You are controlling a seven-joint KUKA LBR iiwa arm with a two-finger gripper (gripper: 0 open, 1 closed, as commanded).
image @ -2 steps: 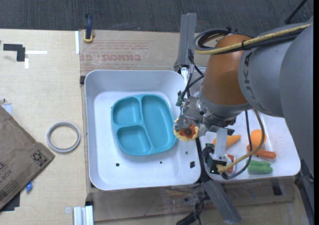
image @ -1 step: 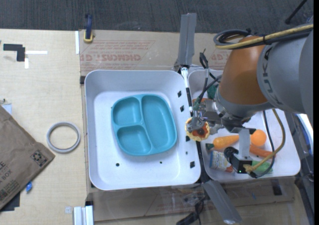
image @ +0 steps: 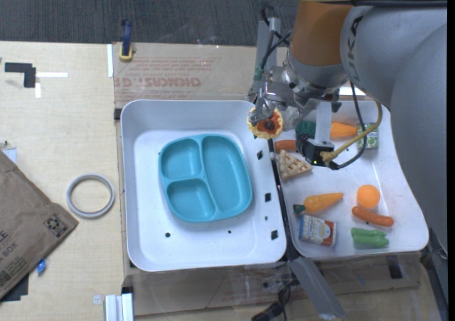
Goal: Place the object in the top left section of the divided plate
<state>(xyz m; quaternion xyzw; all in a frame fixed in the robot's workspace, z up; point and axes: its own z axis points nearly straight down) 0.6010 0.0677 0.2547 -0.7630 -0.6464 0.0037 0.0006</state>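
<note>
the one overhead view looks down at a slant on two shallow white bins set side by side. the left bin point(image: 135, 192) holds a turquoise divided plate point(image: 205, 177) lying flat near its middle, with three sections: two at the upper end, side by side, and a rounded one at the lower left. the grey arm point(image: 398, 35) with its orange band point(image: 327, 7) reaches in from the right, and its gripper point(image: 266, 117) hangs over the ridge where the two bins meet, near the upper right corner of the left bin. a small yellow-and-red toy food piece point(image: 265, 124) sits right at the fingertips, above the bin's rim and apart from the plate; it looks pinched there, the fingers closed against it, though the tips themselves are too small to make out clearly. the right bin point(image: 398, 170) carries the remaining toys: a waffle-like wedge point(image: 291, 166) just below the gripper, an orange carrot point(image: 323, 202), an orange ball point(image: 367, 195), a red sausage point(image: 372, 217), a green piece point(image: 370, 238) and a small printed carton point(image: 317, 230). on the bench left of the bins lie a roll of tape point(image: 90, 194) and a brown cardboard box point(image: 25, 227).
</note>
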